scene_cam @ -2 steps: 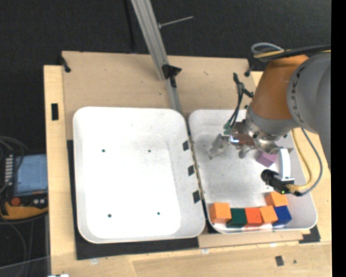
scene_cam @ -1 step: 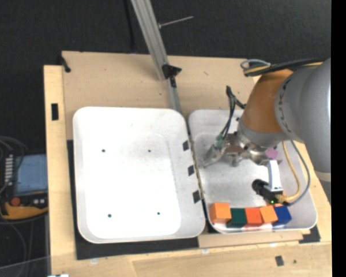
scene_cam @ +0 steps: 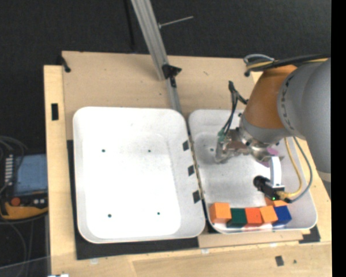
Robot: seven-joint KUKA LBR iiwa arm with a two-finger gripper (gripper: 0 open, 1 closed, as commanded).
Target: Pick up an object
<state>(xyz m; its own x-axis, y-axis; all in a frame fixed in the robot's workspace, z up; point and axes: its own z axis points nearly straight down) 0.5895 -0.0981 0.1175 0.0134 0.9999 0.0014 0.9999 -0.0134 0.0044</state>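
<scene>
Starting at the left, we see the left bin [scene_cam: 130, 172] with only bare white floor and a few dark dots, so nothing there concerns the pick. Moving across the dividing edge, the right bin [scene_cam: 205, 123] is where the work is: the gripper [scene_cam: 224, 153] hangs low over its upper part, near the bin's left wall, with the grey arm [scene_cam: 300, 117] and its orange band reaching in above it. We judge this to be the approach step, with nothing yet grasped; we cannot tell how the jaws stand, since the wrist hides them. The row of blocks [scene_cam: 251, 215] lies along the bin's near edge, well apart from the gripper: orange, dark green, orange, orange and blue, packed side by side and touching. A small pink thing [scene_cam: 273, 152] peeks out beside the wrist, too hidden to name. Next, we think the arm must travel toward the blocks and single one out, which their tight packing makes awkward
</scene>
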